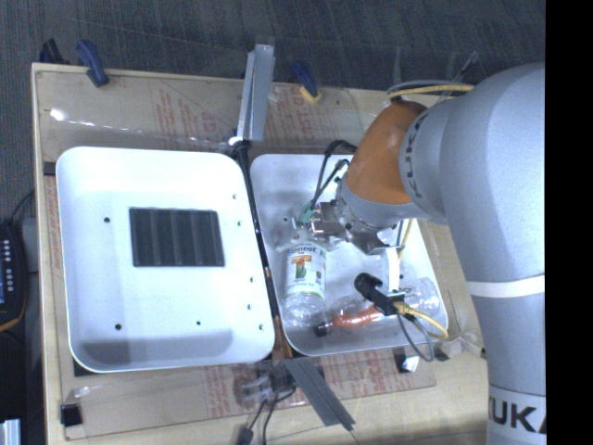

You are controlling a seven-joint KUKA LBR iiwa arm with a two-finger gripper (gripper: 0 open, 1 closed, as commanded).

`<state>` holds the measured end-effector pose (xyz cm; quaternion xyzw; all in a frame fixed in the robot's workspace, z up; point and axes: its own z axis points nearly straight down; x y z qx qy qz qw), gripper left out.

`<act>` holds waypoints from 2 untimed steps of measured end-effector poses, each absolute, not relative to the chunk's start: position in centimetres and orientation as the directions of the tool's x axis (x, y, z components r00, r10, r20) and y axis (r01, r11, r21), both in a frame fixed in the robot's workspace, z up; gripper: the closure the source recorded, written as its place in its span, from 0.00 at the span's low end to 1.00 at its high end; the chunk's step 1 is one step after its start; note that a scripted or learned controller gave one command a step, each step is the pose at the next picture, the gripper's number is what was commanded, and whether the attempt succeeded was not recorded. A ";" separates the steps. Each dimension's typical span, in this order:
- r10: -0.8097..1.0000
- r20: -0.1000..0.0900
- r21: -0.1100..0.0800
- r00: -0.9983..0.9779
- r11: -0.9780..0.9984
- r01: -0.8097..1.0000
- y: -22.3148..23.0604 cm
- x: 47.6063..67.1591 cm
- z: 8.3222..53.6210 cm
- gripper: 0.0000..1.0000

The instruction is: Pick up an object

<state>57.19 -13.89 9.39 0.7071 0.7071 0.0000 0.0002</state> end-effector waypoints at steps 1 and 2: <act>1.000 -0.001 0.002 -0.004 0.004 1.000 -13.8 57.3 10.5 1.00; 1.000 0.001 -0.002 0.028 -0.028 1.000 -9.8 64.3 17.8 1.00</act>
